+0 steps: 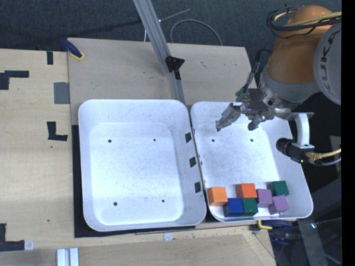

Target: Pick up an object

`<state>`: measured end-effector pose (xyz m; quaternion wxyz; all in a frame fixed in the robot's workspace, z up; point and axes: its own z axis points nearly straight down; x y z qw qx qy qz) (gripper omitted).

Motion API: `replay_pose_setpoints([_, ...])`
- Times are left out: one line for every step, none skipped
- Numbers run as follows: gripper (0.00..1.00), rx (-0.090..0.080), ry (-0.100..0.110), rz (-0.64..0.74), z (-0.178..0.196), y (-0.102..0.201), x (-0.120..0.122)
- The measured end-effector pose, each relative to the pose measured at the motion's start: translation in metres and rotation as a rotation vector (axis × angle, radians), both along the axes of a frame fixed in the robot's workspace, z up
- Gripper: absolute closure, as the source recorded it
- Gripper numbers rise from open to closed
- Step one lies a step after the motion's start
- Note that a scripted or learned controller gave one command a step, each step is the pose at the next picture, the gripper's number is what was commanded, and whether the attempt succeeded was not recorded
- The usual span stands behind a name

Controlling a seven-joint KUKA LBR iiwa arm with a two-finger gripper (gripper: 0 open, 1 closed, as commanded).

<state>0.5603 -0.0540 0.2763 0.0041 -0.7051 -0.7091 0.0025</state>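
- We see our gripper (239,121) over the far end of the right bin (233,154), its two fingers spread apart with nothing between them.
- Our arm (299,49) reaches in from the right, its orange band above the wrist.
- Along the near edge of the right bin sits a cluster of blocks: two orange blocks (217,194), a blue block (234,206), two green blocks (279,188) and two purple blocks (280,204).
- Beside it lies the left bin (133,165).
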Motion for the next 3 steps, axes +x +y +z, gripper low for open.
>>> replay_pose_setpoints([0.00, -0.003, 0.004, -0.013, -0.083, -0.070, -0.069])
replay_pose_setpoints([0.00, -0.004, -0.013, -0.002, -0.082, -0.078, 0.027])
replay_pose_setpoints([0.00, -0.007, -0.017, -0.008, 0.039, -0.138, 0.007])
